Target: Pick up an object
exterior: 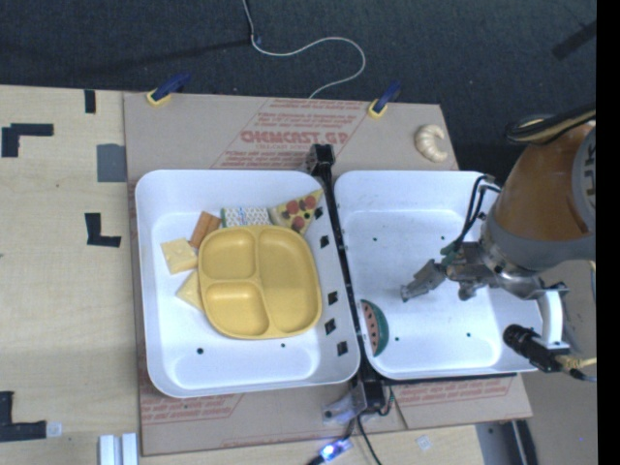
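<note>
My gripper hangs low over the middle of the right bin, reaching in from the right under the arm's orange band. Nothing shows in its grasp. A watermelon slice lies against the right bin's left wall, a little below and left of the gripper. In the left bin, a yellow divided plate rests in the middle. Around the plate's upper left edge lie small toy foods: a tan cracker, an orange-brown piece and a pizza-like piece.
A black divider strip runs between the two bins. A beige lump sits on the cardboard beyond the right bin. A white cable loops across the dark floor at the back.
</note>
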